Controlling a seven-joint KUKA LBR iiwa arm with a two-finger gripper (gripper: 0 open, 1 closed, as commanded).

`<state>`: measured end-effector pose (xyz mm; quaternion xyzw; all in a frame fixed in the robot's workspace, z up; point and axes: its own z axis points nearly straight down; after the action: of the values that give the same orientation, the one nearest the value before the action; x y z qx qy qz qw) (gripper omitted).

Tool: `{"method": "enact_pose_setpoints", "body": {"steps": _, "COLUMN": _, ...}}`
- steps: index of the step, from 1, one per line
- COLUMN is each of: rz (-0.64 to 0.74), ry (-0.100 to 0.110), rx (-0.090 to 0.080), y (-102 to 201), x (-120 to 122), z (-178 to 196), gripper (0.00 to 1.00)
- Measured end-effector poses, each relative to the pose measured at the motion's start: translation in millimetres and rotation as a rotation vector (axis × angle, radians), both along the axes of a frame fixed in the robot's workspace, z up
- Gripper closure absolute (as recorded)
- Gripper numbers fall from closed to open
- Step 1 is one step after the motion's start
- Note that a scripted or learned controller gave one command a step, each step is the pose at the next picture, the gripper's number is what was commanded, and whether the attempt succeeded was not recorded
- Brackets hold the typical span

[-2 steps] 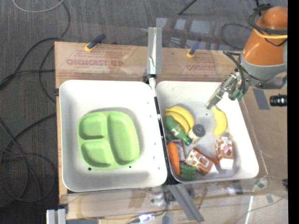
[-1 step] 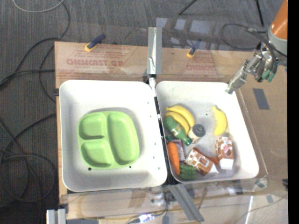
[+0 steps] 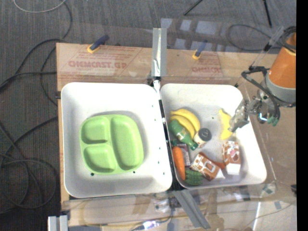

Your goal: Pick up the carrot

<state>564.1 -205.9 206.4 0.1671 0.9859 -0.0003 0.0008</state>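
Grey carpet with black cables (image 3: pixel 29 57) lies around a brown bench (image 3: pixel 110 64) that holds two white bins side by side. Left bin (image 3: pixel 72 95) has a green plate (image 3: pixel 112 142) with three parts sitting in its middle. Right bin (image 3: pixel 211 93) is full of toy food. A carrot (image 3: pixel 179 161) lies at about 7 o'clock in that bin, close to the left wall, pointing up and down. Just above it is a green bottle (image 3: pixel 181 134), and yellow bananas (image 3: pixel 186 120) curve at about 10 o'clock. A small dark round cap (image 3: pixel 205 134) sits near the middle. Two little cartons (image 3: pixel 206 166) lie at about 5 o'clock, and a dark green vegetable (image 3: pixel 193 177) rests at 6 o'clock. The gripper (image 3: pixel 239 121) hangs at 3 o'clock over a yellow piece (image 3: pixel 225 124), well apart from the carrot. I cannot tell how wide it is or if it has hold of anything.
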Motion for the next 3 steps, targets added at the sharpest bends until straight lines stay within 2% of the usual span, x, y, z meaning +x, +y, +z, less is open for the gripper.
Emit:
{"method": "enact_pose_setpoints", "body": {"steps": 1, "rz": 0.080, "ry": 0.003, "rx": 0.001, "y": 53, "x": -80, "z": -17, "gripper": 1.00}}
{"method": "enact_pose_setpoints", "body": {"steps": 2, "rz": 0.242, "ry": -0.002, "rx": 0.001, "y": 64, "x": -62, "z": 106, "gripper": 1.00}}
{"method": "enact_pose_setpoints", "body": {"steps": 3, "rz": 0.058, "ry": 0.001, "rx": 0.002, "y": 137, "x": -68, "z": 94, "gripper": 1.00}}
